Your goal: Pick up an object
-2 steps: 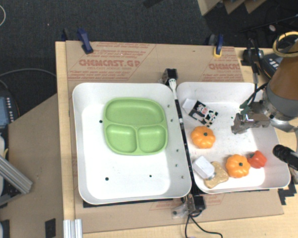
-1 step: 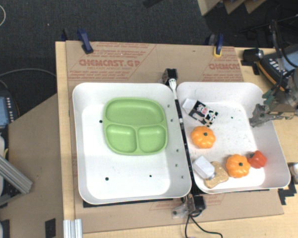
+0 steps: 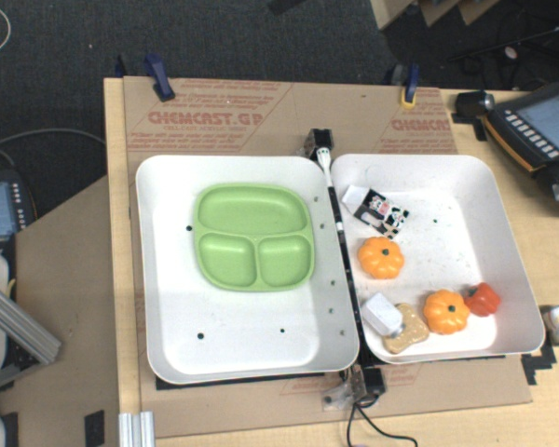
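Observation:
The right bin [image 3: 466,184] holds several small objects. A black and white toy cow [image 3: 380,209] lies near its back left. An orange pumpkin [image 3: 381,258] sits below it by the left wall. A second orange pumpkin [image 3: 445,311] rests near the front, touching a red pepper-like toy [image 3: 484,299]. A white block [image 3: 381,314] lies against a tan cracker-shaped piece [image 3: 409,330] at the front left.
The left bin [image 3: 168,324] holds a green three-compartment plate [image 3: 254,237]. Both bins stand on a cardboard sheet [image 3: 214,115] held by clamps [image 3: 158,75]. A tablet-like device [image 3: 531,124] lies at the right edge of the bench.

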